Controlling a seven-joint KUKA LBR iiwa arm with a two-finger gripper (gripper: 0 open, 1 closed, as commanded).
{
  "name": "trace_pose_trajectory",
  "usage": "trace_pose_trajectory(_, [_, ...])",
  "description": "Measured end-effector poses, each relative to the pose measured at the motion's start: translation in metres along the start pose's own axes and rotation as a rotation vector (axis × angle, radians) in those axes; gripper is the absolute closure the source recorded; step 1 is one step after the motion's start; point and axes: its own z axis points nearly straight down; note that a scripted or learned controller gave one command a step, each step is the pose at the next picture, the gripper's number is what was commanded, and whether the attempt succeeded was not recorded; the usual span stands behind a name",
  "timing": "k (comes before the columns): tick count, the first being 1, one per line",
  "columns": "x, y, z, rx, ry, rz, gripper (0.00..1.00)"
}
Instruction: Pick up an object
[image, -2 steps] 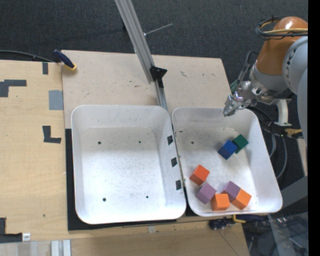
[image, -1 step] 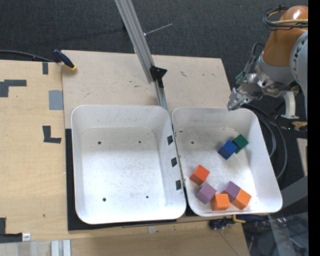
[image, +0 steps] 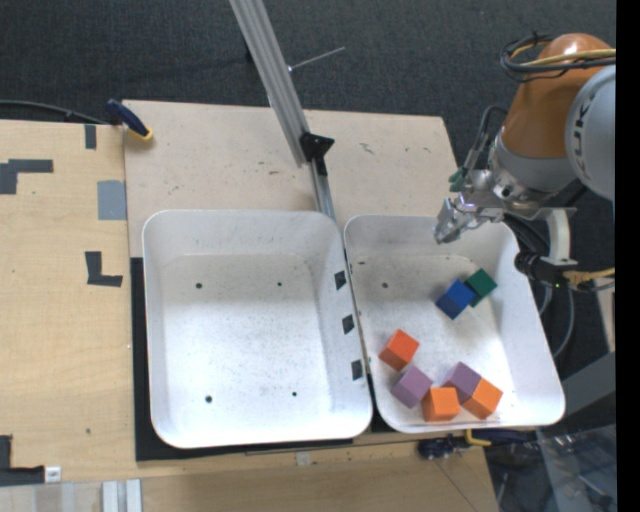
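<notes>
Your tool (image: 447, 228) hangs over the far edge of the right bin (image: 520, 300), near that bin's far right corner, with nothing visible between its fingers; whether those fingers are spread or pressed together you cannot tell from this angle. The grey arm (image: 560, 110) with its orange band enters from the counter's right side. Inspect the right bin and you find seven small blocks. A blue block (image: 456, 298) and a green block (image: 481, 285) sit touching one another toward the bin's right side, in its far half, just below the tool and apart from it. An orange block (image: 400, 349) lies alone nearer the bin's left wall, roughly midway down. Along the near edge a cluster is packed together: a purple block (image: 410, 385), a second orange block (image: 441, 402) just beside it, a second purple block (image: 463, 379) behind that, and a third orange block (image: 484, 397) on the cluster's right end. The left bin (image: 160, 300) shows only a bare speckled floor with a few dark dots. On the counter (image: 60, 220) you have grey tape patches (image: 112, 200) toward the left edge, a blue and yellow item (image: 130, 118) near the far left corner, and a metal rail (image: 283, 90) running from the far edge down to the gap between the two bins.
</notes>
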Motion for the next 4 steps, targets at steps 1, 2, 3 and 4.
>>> trace_pose_trajectory(1, [0.05, -0.026, 0.009, 0.0, 0.001, -0.002, 1.0])
trace_pose_trajectory(2, [0.098, -0.056, 0.015, 0.001, 0.001, -0.002, 1.0])
trace_pose_trajectory(3, [0.151, -0.083, 0.017, 0.001, 0.001, -0.003, 1.0])
trace_pose_trajectory(4, [0.189, -0.103, 0.003, 0.0, 0.001, -0.003, 1.0])
